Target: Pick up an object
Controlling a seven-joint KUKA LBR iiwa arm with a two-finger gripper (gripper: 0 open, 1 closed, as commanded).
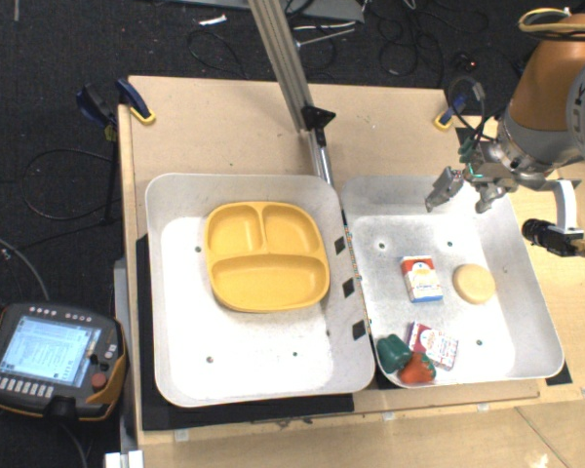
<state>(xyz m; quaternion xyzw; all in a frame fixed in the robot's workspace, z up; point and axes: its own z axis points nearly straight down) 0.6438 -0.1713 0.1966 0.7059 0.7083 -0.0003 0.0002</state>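
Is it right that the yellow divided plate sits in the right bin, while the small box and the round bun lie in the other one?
Not quite. The camera view shows the yellow divided plate in the left bin, not the right one. The small box and the round bun lie in the other bin, the right bin.

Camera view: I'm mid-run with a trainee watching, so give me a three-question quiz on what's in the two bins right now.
1. True or false: the yellow divided plate lies in the same bin as the small carton.
2. Which lies nearest the right bin's front corner? A) round bread roll B) toy strawberry C) the carton
3. Fill in: the gripper hangs open over the right bin's ____ edge.

Key: 1 false, the plate is in the left bin. 2 B, beside a green toy and a printed packet. 3 far.
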